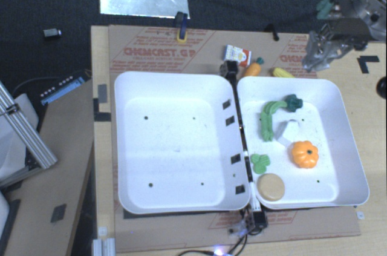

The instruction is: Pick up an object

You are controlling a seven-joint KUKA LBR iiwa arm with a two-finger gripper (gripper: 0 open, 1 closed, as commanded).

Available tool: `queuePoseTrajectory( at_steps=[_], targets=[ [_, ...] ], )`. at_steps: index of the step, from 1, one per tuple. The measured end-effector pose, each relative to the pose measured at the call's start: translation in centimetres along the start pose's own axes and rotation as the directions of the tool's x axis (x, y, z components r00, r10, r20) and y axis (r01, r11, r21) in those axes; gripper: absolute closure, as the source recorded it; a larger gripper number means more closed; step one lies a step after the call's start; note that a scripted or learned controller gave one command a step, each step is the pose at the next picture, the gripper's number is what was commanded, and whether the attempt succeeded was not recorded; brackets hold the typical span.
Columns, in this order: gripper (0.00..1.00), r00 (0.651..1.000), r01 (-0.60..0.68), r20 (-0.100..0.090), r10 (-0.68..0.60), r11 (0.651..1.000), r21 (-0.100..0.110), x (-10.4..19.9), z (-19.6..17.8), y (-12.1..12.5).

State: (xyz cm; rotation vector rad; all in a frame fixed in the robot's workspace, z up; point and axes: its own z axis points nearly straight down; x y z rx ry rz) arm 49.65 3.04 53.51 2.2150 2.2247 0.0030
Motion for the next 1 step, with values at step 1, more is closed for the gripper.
queuePoseTrajectory(
  at_steps=[1],
  targets=[
    [1.0,1.0,0.0,-0.001,0.0,1.0,0.0,1.61,0.0,0.5]
  ],
)
